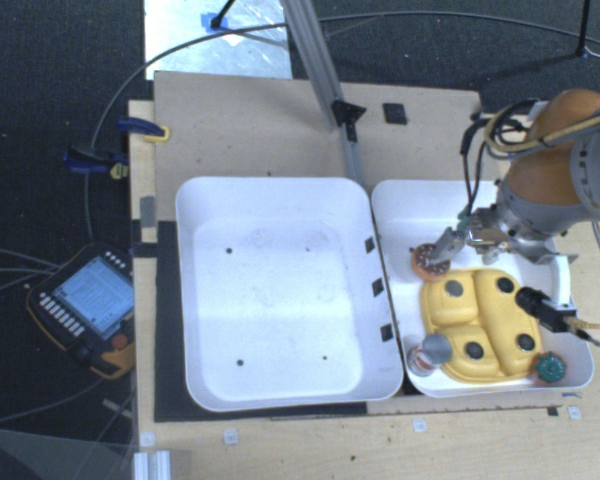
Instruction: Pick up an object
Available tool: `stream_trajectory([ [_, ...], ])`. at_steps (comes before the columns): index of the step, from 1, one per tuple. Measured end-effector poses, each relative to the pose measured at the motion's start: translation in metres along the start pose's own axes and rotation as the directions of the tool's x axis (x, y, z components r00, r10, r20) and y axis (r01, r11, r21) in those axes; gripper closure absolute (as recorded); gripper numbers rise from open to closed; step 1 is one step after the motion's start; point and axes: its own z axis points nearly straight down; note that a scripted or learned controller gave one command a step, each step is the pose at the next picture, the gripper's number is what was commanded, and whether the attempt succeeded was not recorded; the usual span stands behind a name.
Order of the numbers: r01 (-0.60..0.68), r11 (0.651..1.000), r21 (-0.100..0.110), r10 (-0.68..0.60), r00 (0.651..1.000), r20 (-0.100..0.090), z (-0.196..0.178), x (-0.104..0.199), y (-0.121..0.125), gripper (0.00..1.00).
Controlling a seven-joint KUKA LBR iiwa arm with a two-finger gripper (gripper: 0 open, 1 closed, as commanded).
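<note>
Nothing is lifted yet: the gripper [442, 252] hovers by the right bin's [400, 208] left wall, just over the brown ring [423, 260]. Whether it is wide or narrow cannot be told. The grasp and lift both remain.

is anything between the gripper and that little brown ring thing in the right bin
Nothing visible stands between them. The gripper is right at the brown ring near the right bin's left wall. The big yellow toy lies just below, close by but not in the way.
</note>
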Motion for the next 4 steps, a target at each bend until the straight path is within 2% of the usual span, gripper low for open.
stream_trajectory([
  [1,0.001,1.000,-0.018,-0.001,1.000,0.002,0.046,0.001,0.005,0.00],
  [2,0.002,1.000,-0.031,-0.002,1.000,-0.002,0.032,0.004,0.009,1.00],
  [3,0.004,1.000,-0.010,-0.004,1.000,0.002,-0.029,0.005,0.019,1.00],
  [4,0.005,1.000,-0.011,-0.005,1.000,0.002,-0.094,0.006,0.019,1.00],
])
